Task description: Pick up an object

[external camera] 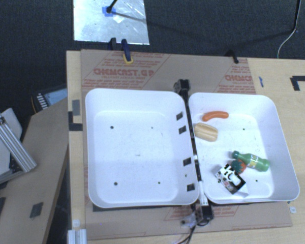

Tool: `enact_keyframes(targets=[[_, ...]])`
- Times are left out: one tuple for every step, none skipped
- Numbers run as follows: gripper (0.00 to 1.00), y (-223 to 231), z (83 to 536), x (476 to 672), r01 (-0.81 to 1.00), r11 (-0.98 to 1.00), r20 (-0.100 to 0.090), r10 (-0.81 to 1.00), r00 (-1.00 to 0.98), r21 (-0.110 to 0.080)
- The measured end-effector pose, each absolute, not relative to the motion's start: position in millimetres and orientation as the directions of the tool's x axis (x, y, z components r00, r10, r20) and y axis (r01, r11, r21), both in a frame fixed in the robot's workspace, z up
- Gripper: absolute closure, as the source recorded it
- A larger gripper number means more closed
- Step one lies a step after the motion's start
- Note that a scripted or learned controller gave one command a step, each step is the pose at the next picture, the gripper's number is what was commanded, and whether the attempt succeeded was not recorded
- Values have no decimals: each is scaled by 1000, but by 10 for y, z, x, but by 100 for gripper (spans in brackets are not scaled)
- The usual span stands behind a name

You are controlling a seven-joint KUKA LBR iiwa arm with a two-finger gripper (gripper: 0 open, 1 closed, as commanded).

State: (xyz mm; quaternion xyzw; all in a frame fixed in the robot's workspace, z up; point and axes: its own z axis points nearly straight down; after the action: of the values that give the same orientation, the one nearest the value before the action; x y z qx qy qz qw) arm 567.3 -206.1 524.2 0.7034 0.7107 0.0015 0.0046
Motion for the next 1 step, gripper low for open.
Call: enact_keyframes(targets=[[100,-2060,5357,5677,1000,16,-6,1000,-15,12]])
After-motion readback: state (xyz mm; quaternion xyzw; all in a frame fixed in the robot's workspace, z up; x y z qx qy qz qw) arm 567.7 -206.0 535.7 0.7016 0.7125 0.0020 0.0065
